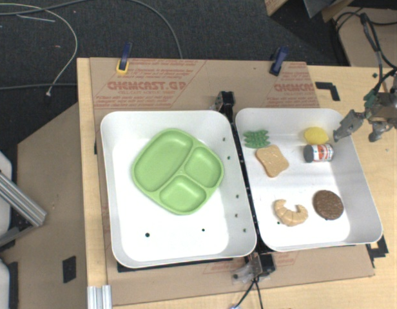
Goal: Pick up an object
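Observation:
The right bin (363,192) holds several toy foods: a yellow lemon (316,134), a small can (318,152) lying on its side, a slice of toast (272,160), a green leafy piece (255,138), a croissant (290,212) and a round brown patty (328,205). My gripper (361,130) hangs over the bin's upper right rim, just right of the lemon and the can. Its two fingers stand spread apart with nothing between them.
A green divided plate (178,170) lies in the left bin (121,224). Both bins rest on a cardboard sheet (153,82) held by blue clamps (124,58) at the back. Cables cross the dark floor behind the bench.

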